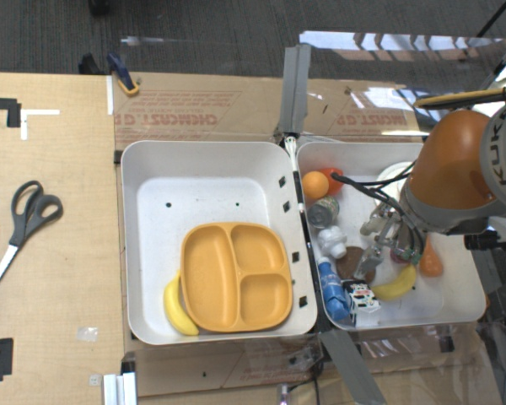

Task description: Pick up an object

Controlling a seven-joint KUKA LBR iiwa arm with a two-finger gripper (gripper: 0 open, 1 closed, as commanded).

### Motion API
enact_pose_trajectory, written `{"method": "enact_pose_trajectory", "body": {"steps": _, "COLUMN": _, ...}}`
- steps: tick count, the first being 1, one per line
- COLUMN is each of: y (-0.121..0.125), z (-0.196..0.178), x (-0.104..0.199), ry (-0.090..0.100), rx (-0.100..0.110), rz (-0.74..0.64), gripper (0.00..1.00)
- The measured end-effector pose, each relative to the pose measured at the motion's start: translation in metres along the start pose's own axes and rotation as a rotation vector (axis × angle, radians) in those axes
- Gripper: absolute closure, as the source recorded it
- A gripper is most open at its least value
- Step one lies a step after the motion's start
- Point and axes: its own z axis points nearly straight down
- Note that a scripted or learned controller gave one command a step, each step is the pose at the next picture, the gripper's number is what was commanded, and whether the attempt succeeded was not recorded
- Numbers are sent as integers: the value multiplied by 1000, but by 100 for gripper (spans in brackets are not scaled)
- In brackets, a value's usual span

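Target obj looks like the banana (396, 286), lying near the front of the right bin (455, 315), just below the gripper (378, 250). Gripper is hovering over a dark brown item (349, 264); can't tell if it's wide or narrow. To do it well: probably centering over the banana's mid-curve and going straight down.

Clutter is crowding in: blue bottle (330, 287), small toy car (361, 298), white piece (331, 242), orange ball (315, 184). Left bin (143, 226) is holding a yellow tray (236, 275) and a second banana (176, 309). Scissors (21, 226) are lying well apart.
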Motion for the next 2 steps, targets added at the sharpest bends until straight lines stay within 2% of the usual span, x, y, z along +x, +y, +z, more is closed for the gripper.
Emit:
{"method": "enact_pose_trajectory", "body": {"steps": 1, "y": -9, "z": 0, "x": 57, "ry": -1, "rx": -1, "rz": 126, "gripper": 0}}
{"method": "enact_pose_trajectory", "body": {"steps": 2, "y": 3, "z": -259, "x": -29, "ry": 2, "rx": 1, "rz": 84, "gripper": 0}}
